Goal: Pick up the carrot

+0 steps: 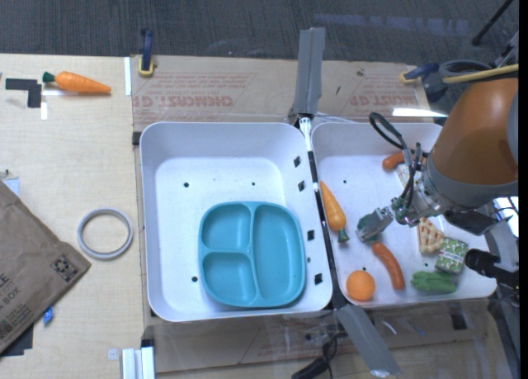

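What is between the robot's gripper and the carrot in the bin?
Nothing. In the camera view, just bare white floor of the right bin separates the grey two-finger gripper from the orange carrot with the green stem lying beside the divider.

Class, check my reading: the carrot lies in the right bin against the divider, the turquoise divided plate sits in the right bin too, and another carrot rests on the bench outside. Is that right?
One detail is wrong. The camera view shows the turquoise divided plate in the left bin, not the right bin. The carrot does lie in the right bin against the divider, and another carrot rests on the bench outside.
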Controlling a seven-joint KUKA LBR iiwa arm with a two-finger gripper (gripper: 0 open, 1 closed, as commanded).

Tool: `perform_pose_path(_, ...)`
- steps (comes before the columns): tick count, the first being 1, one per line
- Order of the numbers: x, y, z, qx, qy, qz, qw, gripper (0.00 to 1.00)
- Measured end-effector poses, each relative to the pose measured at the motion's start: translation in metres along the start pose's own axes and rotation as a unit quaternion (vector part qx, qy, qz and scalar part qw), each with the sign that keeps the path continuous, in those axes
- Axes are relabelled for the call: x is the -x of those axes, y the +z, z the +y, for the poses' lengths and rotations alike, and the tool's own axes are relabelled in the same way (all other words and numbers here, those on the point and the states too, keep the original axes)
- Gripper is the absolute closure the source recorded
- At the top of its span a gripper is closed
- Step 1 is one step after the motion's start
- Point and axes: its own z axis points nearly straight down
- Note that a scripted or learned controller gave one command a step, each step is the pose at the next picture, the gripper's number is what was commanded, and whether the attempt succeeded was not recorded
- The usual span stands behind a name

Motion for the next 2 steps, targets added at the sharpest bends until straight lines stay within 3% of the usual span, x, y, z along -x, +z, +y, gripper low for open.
perform_pose_path(1, -0.056, 0.0, 0.008, 0.0, -0.053, 0.0, 0.9986, 0.0)
perform_pose_path(2, 0.034, -0.001, 0.086, 0.001, -0.213, -0.002, 0.977, 0.0)
